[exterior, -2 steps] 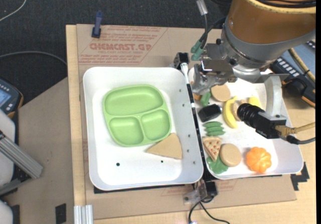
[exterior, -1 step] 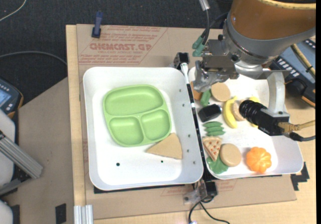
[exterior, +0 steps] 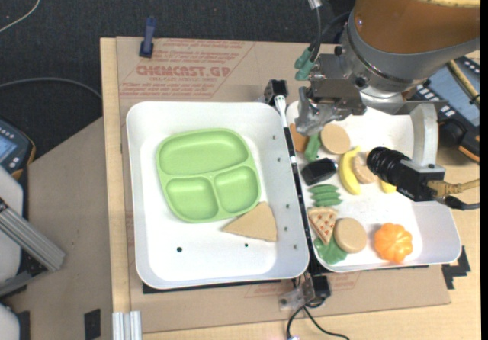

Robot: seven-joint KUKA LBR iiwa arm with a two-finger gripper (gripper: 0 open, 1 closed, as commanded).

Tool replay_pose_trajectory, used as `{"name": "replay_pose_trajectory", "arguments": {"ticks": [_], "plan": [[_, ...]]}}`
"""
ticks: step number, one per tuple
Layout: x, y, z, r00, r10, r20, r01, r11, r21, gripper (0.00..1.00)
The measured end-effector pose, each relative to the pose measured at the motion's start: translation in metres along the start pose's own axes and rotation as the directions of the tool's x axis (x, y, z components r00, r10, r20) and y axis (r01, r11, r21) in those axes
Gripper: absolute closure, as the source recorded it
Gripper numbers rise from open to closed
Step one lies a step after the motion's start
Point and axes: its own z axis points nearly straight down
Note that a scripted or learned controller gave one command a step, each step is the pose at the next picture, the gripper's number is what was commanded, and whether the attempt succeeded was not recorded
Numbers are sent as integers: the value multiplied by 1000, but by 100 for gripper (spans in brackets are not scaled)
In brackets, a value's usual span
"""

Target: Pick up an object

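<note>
My gripper [exterior: 316, 121] hangs low over the far left corner of the right bin [exterior: 435, 251], under the big grey and orange arm. Just below it lie a tan round disc [exterior: 334, 139], a small orange piece [exterior: 301, 140] and a green piece [exterior: 313, 146]. Further forward in that bin are a black block [exterior: 319, 171], a yellow banana [exterior: 349, 171], green pea pods [exterior: 326, 195], a waffle wedge [exterior: 323, 222], a round biscuit [exterior: 351, 235] and an orange pumpkin [exterior: 393, 242]. I see nothing lifted by the gripper.
The left bin [exterior: 145, 178] holds a green divided plate [exterior: 207, 174] and a tan triangular slice [exterior: 252, 224]. A black cylinder [exterior: 396, 167] on a white bracket juts over the right bin. Both bins rest on a cardboard sheet [exterior: 183, 64].
</note>
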Motion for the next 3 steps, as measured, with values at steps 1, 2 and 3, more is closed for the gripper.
{"name": "replay_pose_trajectory", "arguments": {"ticks": [1, 2, 3], "plan": [[-112, 16, -51, 1000, 15, 3, -15, 1000, -2, 100], [-51, 18, -97, 1000, -4, -3, 4, 1000, 0, 100], [20, 39, -56, 1000, -5, 0, 5, 1000, 15, 100]]}}
